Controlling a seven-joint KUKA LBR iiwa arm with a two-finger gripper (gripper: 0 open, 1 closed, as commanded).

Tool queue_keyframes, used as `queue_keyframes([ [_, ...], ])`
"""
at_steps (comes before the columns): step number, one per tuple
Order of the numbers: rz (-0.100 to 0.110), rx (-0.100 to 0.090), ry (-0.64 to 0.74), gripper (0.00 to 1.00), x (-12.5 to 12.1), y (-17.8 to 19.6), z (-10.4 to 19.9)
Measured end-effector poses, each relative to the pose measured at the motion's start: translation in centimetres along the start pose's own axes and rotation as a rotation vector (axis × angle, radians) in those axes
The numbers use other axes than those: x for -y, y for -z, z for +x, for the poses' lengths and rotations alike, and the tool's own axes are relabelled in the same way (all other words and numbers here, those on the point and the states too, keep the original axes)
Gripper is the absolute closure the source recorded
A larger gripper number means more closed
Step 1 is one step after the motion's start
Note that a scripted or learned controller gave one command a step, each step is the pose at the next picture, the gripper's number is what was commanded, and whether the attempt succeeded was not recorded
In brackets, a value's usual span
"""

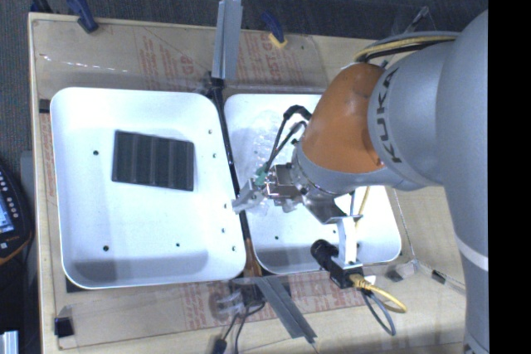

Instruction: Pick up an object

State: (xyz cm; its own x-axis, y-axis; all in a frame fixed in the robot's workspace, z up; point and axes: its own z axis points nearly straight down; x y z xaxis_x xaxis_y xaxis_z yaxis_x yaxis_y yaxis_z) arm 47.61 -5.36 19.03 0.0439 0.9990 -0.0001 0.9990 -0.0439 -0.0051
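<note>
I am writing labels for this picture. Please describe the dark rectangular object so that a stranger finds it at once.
Look at the left white bin, away from the arm. The dark ribbed rectangle lies flat in its upper middle. It is the sole dark thing on that white floor.

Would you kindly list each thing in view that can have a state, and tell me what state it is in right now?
Arm: reaching from the right, low over the right bin.
Gripper: down near the right bin's left wall.
Dark ribbed block: lying flat in the left bin, untouched.
Left bin: holds the dark ribbed block.
Right bin: largely covered by the arm; contents hard to tell.
</note>
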Motion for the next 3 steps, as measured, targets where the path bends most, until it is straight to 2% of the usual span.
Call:
queue_keyframes([
  [2,-0.001,0.0,-0.001,0.0,0.0,0.0,0.0],
  [3,-0.002,0.001,-0.178,0.0,-5.7,0.1,-3.2],
])
